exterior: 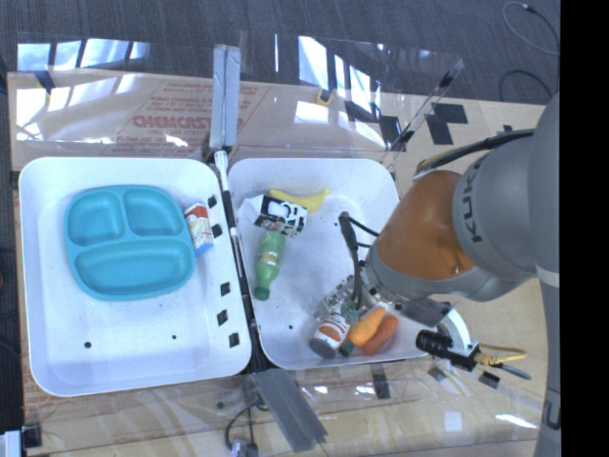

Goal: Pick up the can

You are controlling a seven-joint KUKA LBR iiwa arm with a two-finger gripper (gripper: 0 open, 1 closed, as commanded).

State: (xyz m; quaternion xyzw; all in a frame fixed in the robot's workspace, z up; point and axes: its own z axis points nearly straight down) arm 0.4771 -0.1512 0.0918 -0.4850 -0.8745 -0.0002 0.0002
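A small can (331, 333) with a red and white label lies near the front edge of the right bin (381, 174), touching an orange carrot (372, 331). My gripper (346, 301) hangs just above and behind this can, under the grey arm with its orange band (419, 236). A second small can-like container (198, 227), red, white and blue, lies in the left bin (38, 284) against the right side of the blue tray. The arm hides part of the right bin's right side.
A blue divided tray (128, 239) fills the upper left bin. In the right bin lie a green bottle (269, 260), a banana (303, 198) and a black and white packet (281, 219). The ridge between the two bins (233, 274) runs front to back.
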